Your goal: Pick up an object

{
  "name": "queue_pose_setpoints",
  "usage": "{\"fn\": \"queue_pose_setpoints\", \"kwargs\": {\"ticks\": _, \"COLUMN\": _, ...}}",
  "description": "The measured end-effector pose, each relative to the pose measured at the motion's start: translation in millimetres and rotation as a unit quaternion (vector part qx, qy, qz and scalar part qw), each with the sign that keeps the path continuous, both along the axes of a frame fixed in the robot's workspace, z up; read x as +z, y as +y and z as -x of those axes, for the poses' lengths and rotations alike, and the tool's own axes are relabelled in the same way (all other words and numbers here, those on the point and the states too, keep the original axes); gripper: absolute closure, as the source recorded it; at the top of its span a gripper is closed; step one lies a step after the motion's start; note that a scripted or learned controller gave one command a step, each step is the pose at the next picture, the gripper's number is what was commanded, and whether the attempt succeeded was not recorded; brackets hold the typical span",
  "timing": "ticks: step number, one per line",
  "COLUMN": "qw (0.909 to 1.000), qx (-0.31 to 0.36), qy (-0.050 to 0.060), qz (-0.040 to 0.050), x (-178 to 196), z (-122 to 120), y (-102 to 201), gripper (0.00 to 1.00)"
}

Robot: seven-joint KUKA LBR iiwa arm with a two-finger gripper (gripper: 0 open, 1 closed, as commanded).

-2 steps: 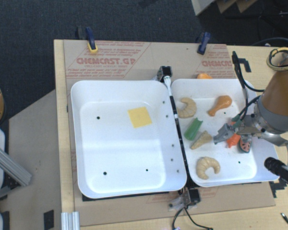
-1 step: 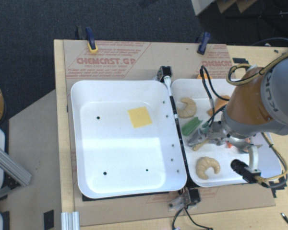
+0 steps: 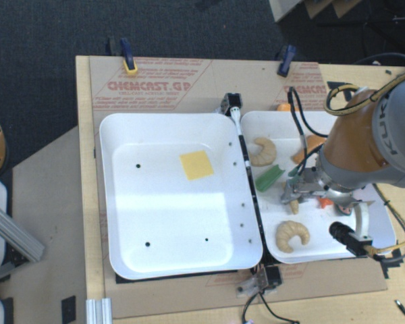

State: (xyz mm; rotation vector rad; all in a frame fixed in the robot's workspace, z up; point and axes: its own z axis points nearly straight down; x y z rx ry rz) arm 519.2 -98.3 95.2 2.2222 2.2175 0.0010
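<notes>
White plastic forms both shallow bins on the counter point(image 3: 94, 181). The left bin point(image 3: 121, 181) holds one flat yellow square point(image 3: 196, 165), lying in its upper centre area, well apart from every wall. The right bin point(image 3: 270, 248) holds several objects. A tan croissant point(image 3: 262, 151) lies near the upper left of that bin, just beside the divider between the bins. A second croissant point(image 3: 292, 235) lies near the bin's lower edge. A green strip point(image 3: 269, 178) lies tilted between the two croissants, close to the divider. An orange object point(image 3: 306, 148) shows partly at the arm's left edge; its shape cannot be determined. A small red-orange item point(image 3: 324, 201) lies just beside the tool, under the wrist.

The arm point(image 3: 364, 140) enters from the right, with its orange band above the right bin. The tool point(image 3: 294, 194) is positioned low over the middle of the right bin, between the green strip and the lower croissant, touching neither as far as the view shows. Its metal fingers point(image 3: 287, 196) point toward the divider. Finger spacing cannot be determined from this angle, and no object is seen between the fingers.

Two clamps point(image 3: 128, 58) grip the far edge of the cardboard sheet point(image 3: 155, 83) beneath the bins.
</notes>
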Motion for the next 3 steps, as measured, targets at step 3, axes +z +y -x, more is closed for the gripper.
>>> {"fn": "queue_pose_setpoints", "kwargs": {"ticks": 3, "qw": 1.0000, "qx": 0.005, "qy": -0.001, "qz": -0.0014, "x": 118.5, "z": -147.4, "y": 193.1, "gripper": 1.00}}
